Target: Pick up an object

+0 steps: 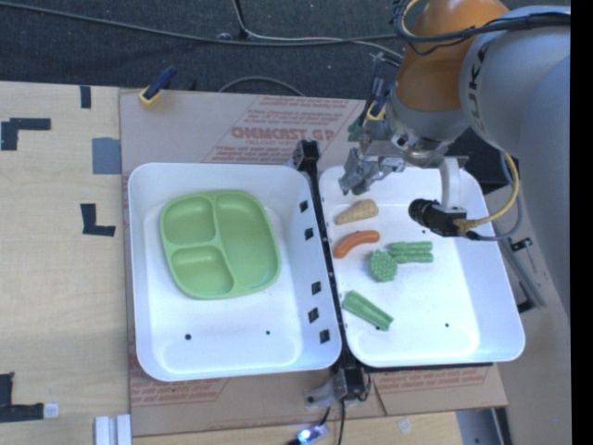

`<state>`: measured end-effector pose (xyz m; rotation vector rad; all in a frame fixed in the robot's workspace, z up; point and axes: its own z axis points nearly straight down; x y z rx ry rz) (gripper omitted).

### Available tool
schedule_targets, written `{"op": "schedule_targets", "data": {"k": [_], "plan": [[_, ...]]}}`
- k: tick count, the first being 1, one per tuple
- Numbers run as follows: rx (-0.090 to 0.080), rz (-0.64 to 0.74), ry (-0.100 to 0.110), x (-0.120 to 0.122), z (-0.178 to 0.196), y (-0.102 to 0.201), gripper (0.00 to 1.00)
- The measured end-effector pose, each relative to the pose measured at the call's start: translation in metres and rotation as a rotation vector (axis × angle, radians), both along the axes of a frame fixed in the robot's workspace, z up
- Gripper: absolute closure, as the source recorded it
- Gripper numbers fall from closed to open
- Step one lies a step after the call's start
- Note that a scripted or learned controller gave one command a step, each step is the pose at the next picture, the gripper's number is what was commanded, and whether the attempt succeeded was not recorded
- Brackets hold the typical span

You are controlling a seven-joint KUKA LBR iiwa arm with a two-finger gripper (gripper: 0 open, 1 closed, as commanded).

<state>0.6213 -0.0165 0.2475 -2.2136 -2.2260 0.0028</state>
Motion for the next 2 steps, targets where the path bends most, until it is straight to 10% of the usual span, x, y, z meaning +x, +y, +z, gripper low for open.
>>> {"op": "schedule_targets", "data": {"k": [2], "plan": [[0.0, 0.0, 0.001, 0.016, -0.023, 0.1, 1.0]]}}
